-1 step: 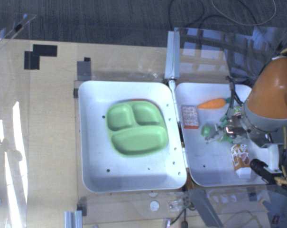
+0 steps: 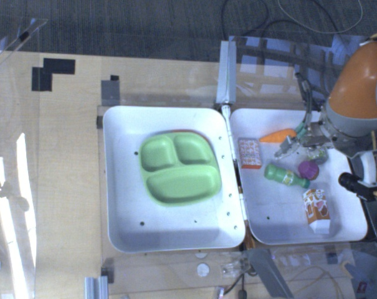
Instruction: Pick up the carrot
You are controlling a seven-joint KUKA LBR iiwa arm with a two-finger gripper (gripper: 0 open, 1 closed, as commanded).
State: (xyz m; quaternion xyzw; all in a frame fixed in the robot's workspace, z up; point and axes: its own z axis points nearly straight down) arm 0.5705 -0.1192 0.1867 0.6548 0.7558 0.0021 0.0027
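Green divided plate (image 2: 179,169) in left bin (image 2: 123,223), green bottle (image 2: 286,175), purple ball (image 2: 309,168), carton (image 2: 316,209)

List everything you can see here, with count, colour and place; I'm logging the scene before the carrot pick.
Shallow plastic bins: 2, white, side by side on the bench.
Three-compartment plastic plate: 1, green, in the left bin.
Tapered carrot: 1, orange, right bin, far side.
Small flat packet: 1, white and red, right bin, near the divider.
Bottle: 1, green, lying mid right bin.
Round object: 1, purple, beside the bottle.
Small carton: 1, white and orange, right bin, near side.
Gripper: 1, metallic, at the carrot's right end.
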